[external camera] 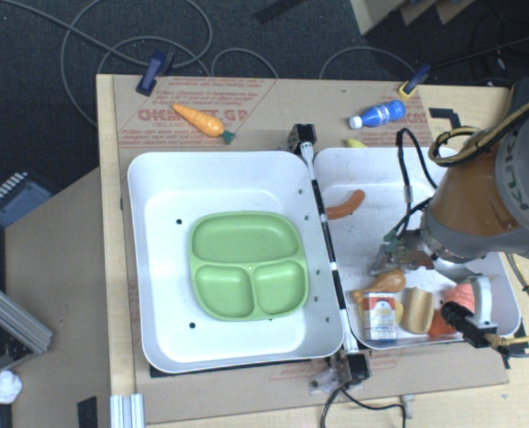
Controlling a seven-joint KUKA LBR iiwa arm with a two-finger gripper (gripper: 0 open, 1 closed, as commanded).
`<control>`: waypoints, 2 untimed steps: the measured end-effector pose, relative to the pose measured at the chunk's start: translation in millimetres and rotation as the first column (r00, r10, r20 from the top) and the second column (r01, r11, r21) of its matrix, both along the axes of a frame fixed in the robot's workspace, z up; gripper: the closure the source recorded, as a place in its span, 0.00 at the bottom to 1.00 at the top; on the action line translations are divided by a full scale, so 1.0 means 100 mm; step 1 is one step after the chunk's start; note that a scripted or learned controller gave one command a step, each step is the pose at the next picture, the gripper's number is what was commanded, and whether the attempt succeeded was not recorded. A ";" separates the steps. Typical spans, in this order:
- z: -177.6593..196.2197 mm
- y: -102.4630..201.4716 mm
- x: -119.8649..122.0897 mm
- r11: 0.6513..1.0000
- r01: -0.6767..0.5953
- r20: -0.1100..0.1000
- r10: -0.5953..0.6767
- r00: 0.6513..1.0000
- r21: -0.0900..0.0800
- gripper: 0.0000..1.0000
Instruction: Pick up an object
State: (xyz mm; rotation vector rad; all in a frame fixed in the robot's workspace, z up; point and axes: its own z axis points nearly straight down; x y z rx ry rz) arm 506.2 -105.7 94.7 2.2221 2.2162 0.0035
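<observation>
Dark carpet strewn with looping cables surrounds the bench (112, 239), whose cardboard top carries a toy carrot (200, 119) near its far edge. Below it sits the left bin (148, 185), holding a green divided plate (246, 265) at its middle. Across the shared rim, the right bin (371, 163) has a brown sausage (344, 204) near its far left side and a cluster along its near edge: a bread roll (387, 281), a small carton (381, 316), a tan cylinder (417, 310) and something red (465, 292). A blue bottle (378, 115) lies on the bench beyond that bin. The gripper (396, 255) hangs just over the roll; whether its fingers are apart or together I cannot tell. The roll looks light and probably smooth plastic, best pinched across its narrow middle.
</observation>
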 end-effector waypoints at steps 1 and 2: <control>0.91 0.73 0.29 1.000 -0.006 0.000 0.006 1.000 0.002 1.00; 1.56 0.35 0.65 1.000 -0.002 0.000 0.002 1.000 -0.001 1.00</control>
